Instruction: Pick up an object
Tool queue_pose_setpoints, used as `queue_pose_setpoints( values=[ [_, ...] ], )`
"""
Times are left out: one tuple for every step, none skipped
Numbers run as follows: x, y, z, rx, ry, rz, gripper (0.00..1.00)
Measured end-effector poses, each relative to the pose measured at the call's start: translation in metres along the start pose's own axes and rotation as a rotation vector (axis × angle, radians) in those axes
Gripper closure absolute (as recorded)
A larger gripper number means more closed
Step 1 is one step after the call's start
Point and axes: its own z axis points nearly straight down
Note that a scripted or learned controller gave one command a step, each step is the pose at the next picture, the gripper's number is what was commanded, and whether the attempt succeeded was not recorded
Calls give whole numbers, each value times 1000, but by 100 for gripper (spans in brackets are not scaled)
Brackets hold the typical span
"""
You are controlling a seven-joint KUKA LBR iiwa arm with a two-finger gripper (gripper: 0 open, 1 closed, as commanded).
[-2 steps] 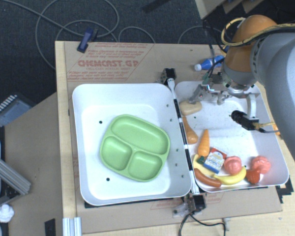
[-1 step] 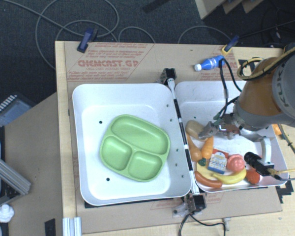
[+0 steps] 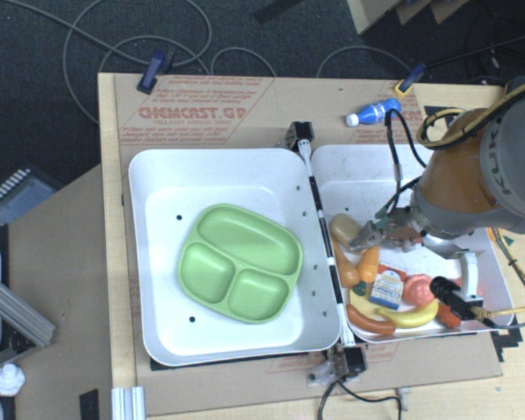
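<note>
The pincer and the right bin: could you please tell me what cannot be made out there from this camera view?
- The pincer: too small and blurred among the toys to read its state or whether it grips anything.
- The right bin: its far right side is covered by the arm.
- The toy food pile: the banana and carrot are clear, but the pieces beneath overlap and cannot be named.

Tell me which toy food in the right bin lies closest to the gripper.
The orange carrot-like piece, just beneath the gripper; the banana and the other pieces lie farther toward the bin's near edge.
</note>
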Motion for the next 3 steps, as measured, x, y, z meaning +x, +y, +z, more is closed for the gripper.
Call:
queue_pose_setpoints(
  values=[
    [7, -54, 5, 16, 3, 0, 0],
    [10, -56, 4, 12, 0, 2, 0],
    [12, -56, -5, 16, 4, 0, 100]
  ],
)
